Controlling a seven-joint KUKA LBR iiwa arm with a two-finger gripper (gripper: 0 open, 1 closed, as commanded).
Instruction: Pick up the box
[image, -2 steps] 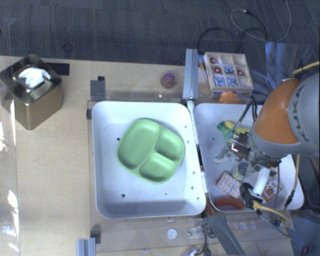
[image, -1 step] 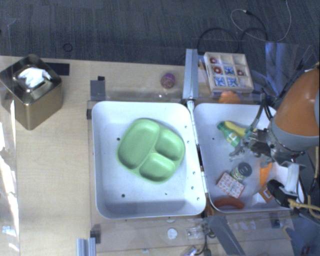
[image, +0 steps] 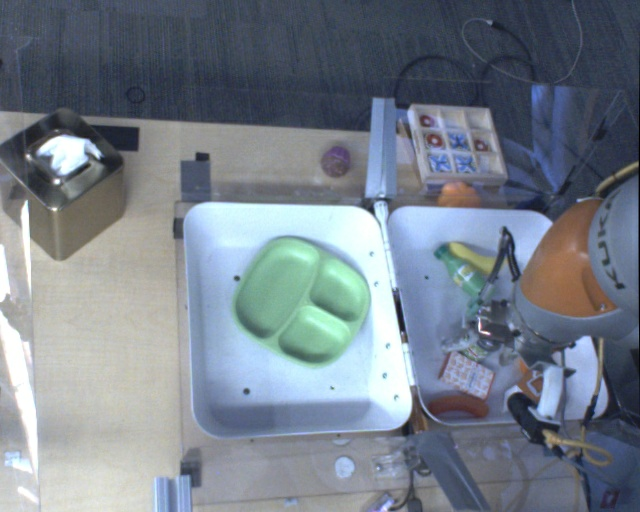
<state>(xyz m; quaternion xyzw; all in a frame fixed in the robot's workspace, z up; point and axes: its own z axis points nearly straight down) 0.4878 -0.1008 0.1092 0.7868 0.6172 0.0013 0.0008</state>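
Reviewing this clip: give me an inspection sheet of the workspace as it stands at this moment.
Surface: wooden bench bearing the left bin and right bin.
Job's things: small patterned box lying in the right bin.
Clutter: green divided plate in left bin; yellow-green bottle and red item in right bin.
Grippers: gripper low over right bin, just above the box.
Cables: black cable on floor.
Surroundings: tissue box, game board.
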